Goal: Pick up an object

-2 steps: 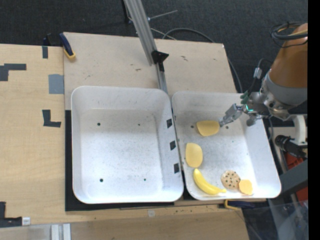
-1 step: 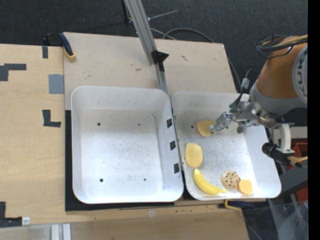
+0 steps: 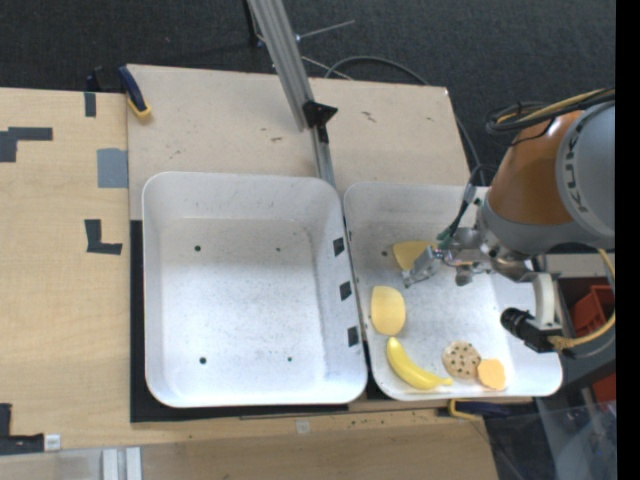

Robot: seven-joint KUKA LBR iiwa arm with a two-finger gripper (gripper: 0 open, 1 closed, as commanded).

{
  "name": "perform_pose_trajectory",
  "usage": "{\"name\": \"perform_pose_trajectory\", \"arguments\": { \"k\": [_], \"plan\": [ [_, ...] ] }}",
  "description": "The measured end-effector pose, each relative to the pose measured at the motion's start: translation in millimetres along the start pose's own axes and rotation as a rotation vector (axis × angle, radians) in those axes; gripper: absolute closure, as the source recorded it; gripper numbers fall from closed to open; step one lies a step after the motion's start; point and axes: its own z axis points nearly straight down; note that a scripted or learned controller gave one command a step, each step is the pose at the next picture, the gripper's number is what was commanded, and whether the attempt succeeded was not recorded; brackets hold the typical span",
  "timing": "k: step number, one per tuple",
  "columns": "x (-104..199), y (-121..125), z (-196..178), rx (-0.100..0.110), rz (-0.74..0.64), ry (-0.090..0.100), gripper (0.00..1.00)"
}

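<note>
Camera view: banana (image 3: 413,366), cookie (image 3: 461,359) below gripper (image 3: 420,271).

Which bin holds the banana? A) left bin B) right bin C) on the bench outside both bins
B: the banana lies near the front of the right bin, beside the round cookie and below the yellow oval piece.
</note>
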Motion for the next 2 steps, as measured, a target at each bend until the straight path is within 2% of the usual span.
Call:
{"name": "perform_pose_trajectory", "arguments": {
  "k": [1, 2],
  "plan": [
    [-4.5, 2.0, 61.3, -0.007, 0.0, -0.003, 0.0],
    [-3.4, 2.0, 49.6, -0.005, -0.001, -0.001, 1.0]
  ]
}}
